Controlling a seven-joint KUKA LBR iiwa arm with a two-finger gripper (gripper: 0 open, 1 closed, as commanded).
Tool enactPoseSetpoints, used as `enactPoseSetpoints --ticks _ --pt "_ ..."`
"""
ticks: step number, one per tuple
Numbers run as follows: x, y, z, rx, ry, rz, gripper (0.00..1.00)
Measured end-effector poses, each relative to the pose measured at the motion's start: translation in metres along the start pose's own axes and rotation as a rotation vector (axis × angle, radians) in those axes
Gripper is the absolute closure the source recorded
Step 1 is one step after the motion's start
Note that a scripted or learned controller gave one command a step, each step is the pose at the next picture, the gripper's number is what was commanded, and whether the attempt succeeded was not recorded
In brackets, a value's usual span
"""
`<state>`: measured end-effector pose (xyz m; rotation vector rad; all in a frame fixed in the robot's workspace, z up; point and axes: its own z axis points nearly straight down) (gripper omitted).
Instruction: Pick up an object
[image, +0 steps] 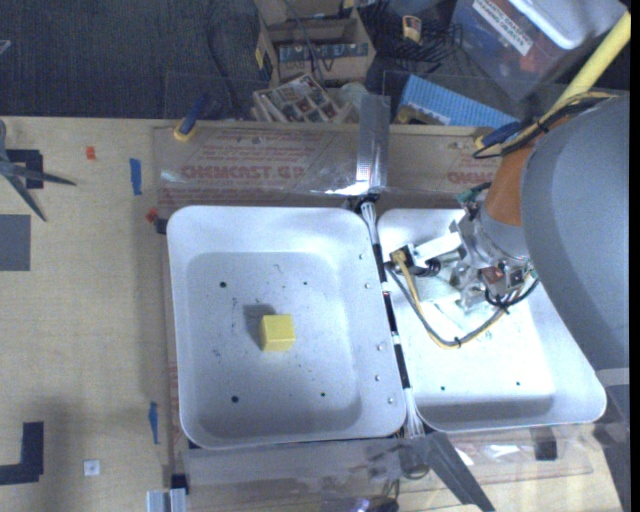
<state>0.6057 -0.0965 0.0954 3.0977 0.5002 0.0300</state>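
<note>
A small yellow block (278, 332) lies near the middle of the left white bin (200, 240). The gripper (468, 290) hangs over the upper part of the right white bin (520, 395), well to the right of the block and past the divide between the bins. Cables and the wrist body cover its tip. Nothing shows held under it.
The grey arm with its orange band (505, 190) fills the upper right and covers part of the right bin. A yellow and black cable loop (430, 320) droops into that bin. A metal strip (372, 150) stands behind the bins.
</note>
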Motion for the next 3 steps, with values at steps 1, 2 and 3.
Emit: enactPoseSetpoints --ticks 1,2,3 --pt "-0.002 0.001 0.001 0.000 -0.005 0.003 0.00" --pt "-0.001 0.000 -0.009 0.000 -0.004 0.001 1.00" --pt "-0.018 0.056 -0.021 0.009 -0.019 -0.201 1.00"
